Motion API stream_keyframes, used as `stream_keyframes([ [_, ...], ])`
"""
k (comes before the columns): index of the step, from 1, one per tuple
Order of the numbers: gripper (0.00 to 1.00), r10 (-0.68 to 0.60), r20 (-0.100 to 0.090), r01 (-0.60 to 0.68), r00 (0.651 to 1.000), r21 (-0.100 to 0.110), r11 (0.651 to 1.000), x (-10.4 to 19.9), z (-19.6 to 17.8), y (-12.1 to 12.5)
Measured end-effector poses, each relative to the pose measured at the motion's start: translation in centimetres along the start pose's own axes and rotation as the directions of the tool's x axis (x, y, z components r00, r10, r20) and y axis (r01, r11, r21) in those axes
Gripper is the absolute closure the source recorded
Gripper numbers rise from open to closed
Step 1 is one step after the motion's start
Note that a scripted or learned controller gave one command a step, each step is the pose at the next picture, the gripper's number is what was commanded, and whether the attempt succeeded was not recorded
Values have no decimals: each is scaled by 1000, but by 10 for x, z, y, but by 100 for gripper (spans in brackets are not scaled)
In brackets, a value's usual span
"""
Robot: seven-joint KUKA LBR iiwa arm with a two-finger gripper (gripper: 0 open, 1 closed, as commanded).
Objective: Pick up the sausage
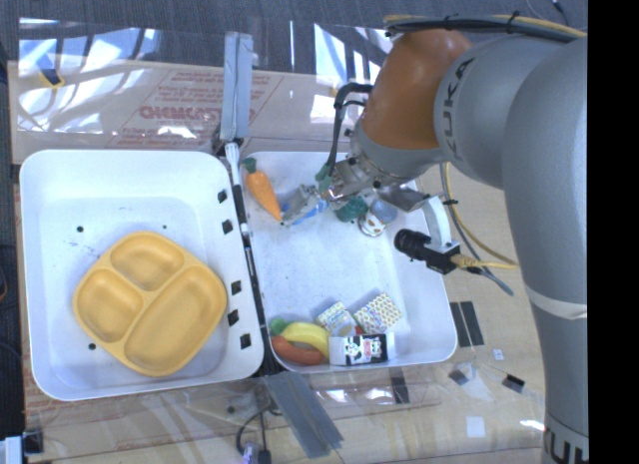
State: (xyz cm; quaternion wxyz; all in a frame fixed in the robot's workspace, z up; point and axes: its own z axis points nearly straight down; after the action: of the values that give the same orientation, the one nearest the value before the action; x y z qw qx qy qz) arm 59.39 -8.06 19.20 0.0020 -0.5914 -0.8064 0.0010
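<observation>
A: What does the camera view show on the left?

B: A white left bin (40,252) holding a yellow divided plate (150,302) with three compartments, sitting toward the near side.

A: And the right bin (300,262)?

B: Its items sit in two groups. At the far left lies a carrot (263,193), tilted, with its green top pointing away. Along the near wall lies the sausage (297,352), reddish-brown, in the near left corner, touching a banana (305,333) just behind it. To their right stands a small black-and-white carton (362,349), and behind that lie two patterned packets (362,312).

A: Where is the arm (499,103)?

B: It comes in from the right, its orange band over the far part of the right bin. The gripper (344,191) hangs low near the far wall, just right of the carrot, well apart from the sausage.

A: Are its fingers spread or closed?

B: I cannot tell; the wrist covers them. A bluish object (305,209) and a small white thing (373,223) lie beside it, too blurred to name.
</observation>
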Motion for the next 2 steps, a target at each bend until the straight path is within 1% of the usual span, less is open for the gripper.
stream_keyframes([
  [1, 0, 0, -1, 0, 1000, 0, 1000, -27, 80, -92],
  [2, 0, 65, 2, -65, 998, -3, 998, -58, 5, -92],
])
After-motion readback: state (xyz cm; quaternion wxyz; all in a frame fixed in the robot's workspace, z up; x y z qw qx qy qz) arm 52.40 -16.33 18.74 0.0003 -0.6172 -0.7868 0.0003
